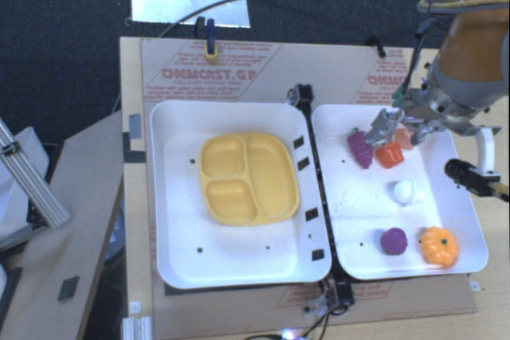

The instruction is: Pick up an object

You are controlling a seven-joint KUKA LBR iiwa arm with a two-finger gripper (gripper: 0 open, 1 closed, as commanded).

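Observation:
In the right bin (351,259) lie a bunch of purple grapes (360,149), an orange-red pepper-like piece (390,156), a small white ball (403,191), a round purple piece (393,240) and an orange pumpkin (439,245). My gripper (396,127) hangs over the bin's far part, just above the grapes and the orange-red piece. Its fingers (384,123) stand spread, with nothing visibly between them.
The left bin (179,251) holds a yellow compartment plate (244,177). Black clips line the seam between the bins (312,195). A blue clamp (209,38) stands at the bench's far edge. A black cable arcs overhead toward the arm.

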